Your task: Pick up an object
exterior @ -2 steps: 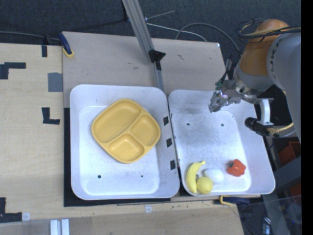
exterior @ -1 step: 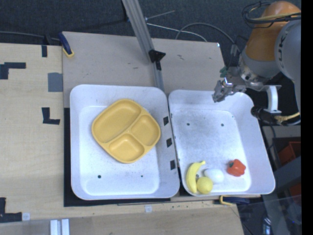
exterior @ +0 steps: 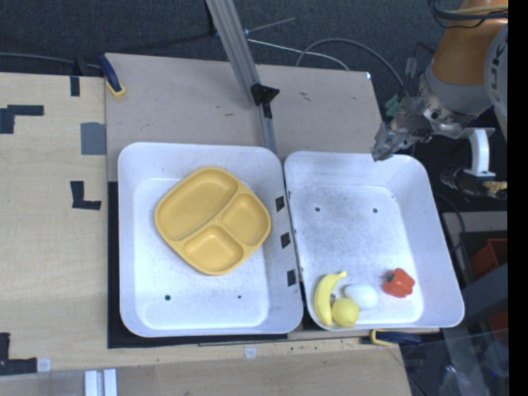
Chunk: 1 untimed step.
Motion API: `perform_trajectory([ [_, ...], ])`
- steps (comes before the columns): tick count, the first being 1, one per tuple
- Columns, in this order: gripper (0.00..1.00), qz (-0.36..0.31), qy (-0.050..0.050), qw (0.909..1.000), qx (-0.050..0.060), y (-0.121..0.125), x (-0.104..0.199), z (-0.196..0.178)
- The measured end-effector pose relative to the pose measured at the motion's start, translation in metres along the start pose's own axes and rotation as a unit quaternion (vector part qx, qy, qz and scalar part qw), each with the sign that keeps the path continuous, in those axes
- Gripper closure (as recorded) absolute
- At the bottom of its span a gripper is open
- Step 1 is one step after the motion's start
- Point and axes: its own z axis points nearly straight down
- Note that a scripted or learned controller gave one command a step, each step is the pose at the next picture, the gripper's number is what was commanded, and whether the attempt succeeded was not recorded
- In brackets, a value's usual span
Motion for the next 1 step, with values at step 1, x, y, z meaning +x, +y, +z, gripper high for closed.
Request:
perform_trajectory([
  [1, 1.0, -0.002, 0.001, 1.0, 0.003, -0.0002, 0.0599, 0.0147],
])
